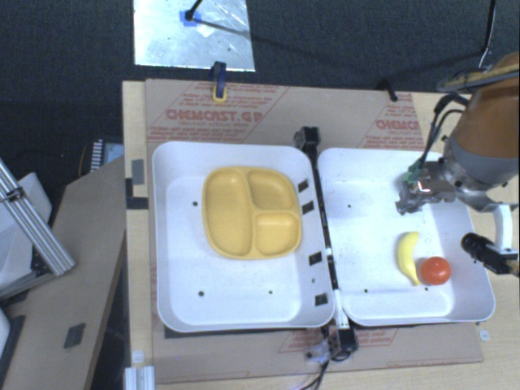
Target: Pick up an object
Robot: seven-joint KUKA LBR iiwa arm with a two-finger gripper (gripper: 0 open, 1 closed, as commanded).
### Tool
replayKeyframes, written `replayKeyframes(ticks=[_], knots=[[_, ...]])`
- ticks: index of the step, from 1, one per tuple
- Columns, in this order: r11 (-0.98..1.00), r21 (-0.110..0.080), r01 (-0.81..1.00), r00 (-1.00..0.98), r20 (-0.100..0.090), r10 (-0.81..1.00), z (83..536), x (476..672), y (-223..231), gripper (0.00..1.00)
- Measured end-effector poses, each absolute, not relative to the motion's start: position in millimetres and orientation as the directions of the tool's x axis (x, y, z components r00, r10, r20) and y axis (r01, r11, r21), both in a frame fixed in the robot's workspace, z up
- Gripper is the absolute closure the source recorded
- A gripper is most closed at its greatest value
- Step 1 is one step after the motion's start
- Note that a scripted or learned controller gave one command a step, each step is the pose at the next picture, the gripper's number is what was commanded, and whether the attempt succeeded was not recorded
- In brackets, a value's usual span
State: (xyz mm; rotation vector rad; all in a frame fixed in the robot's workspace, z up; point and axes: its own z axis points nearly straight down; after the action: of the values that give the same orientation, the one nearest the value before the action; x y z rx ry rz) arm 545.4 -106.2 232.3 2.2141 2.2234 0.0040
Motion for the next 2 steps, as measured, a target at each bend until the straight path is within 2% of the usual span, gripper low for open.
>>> replayKeyframes(ticks=[1, 2], knots=[[0.008, 0.003, 1.0, -0.008, 0.001, 1.0, 241.3, 552.9, -55.8, 1.0], [0.01, 0.003, 1.0, -0.01, 0.001, 1.0, 237.2, 570.6, 0.8, 1.0]])
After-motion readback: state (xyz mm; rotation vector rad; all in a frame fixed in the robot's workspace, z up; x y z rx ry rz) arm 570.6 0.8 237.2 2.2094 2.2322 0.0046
